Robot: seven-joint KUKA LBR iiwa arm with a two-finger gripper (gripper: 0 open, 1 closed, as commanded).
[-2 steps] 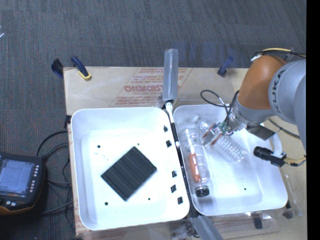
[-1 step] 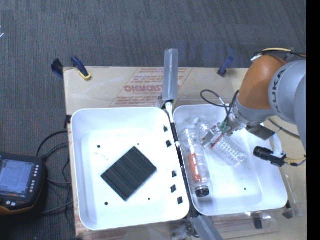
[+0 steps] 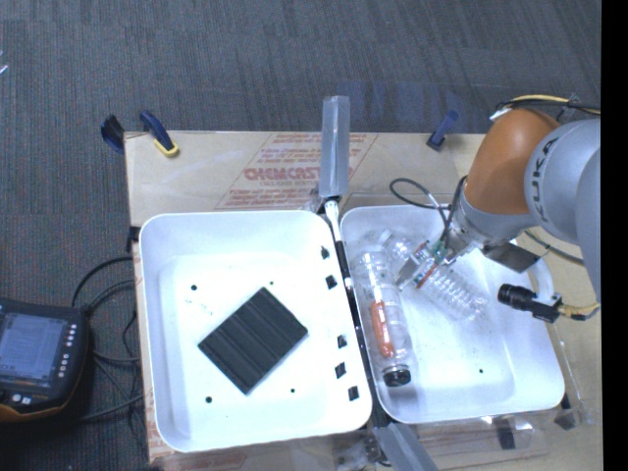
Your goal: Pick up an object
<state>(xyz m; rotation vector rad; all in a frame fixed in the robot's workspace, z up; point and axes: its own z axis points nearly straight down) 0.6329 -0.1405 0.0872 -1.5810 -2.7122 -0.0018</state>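
Note:
A clear plastic bottle (image 3: 386, 324) with an orange label and a black cap lies along the left side of the right bin (image 3: 510, 386). A second clear, ribbed bottle (image 3: 453, 290) lies slantwise in the middle of that bin. My gripper (image 3: 422, 269) is low in the right bin, right at the upper left end of the ribbed bottle and just right of the labelled bottle's top. Whether anything is between its tips is hidden by the clear plastic and glare. A flat black ribbed pad (image 3: 253, 339) lies in the left bin (image 3: 162, 263).
A grey upright post (image 3: 336, 150) stands at the back between the bins. The arm's orange band (image 3: 510, 160) and cables hang over the right bin's back right. Blue clamps (image 3: 157, 133) hold the board's back edge. A pendant (image 3: 34, 356) lies on the floor at left.

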